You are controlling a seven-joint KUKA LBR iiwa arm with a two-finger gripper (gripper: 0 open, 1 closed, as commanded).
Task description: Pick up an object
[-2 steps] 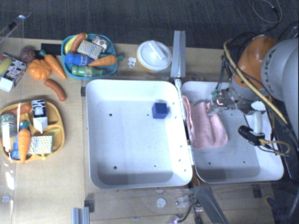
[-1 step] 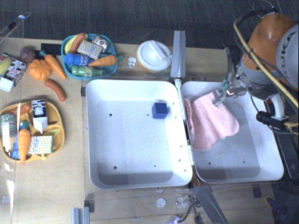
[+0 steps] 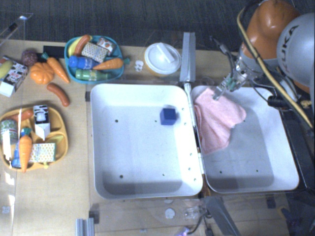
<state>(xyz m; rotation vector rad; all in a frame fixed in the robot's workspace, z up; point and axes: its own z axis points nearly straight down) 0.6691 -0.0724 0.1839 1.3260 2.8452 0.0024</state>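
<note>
A pink cloth (image 3: 216, 118) lies in the right bin (image 3: 266, 171), against its left wall. Its upper corner is drawn up to a point at my gripper (image 3: 217, 94). The gripper reaches in from the upper right at the bin's far left corner, and its thin fingers are pinched together on that corner of the cloth. The rest of the cloth hangs down and spreads over the bin floor. A small blue cube (image 3: 168, 116) sits in the left bin (image 3: 128, 171), near its far right side.
Behind the bins stand a white round lid (image 3: 162, 58) and a blue bowl of toy food (image 3: 94, 59). A yellow plate of toy food (image 3: 32, 139) and loose toy vegetables (image 3: 49, 75) lie at the left. The arm's cables (image 3: 268, 70) hang over the right bin's far edge.
</note>
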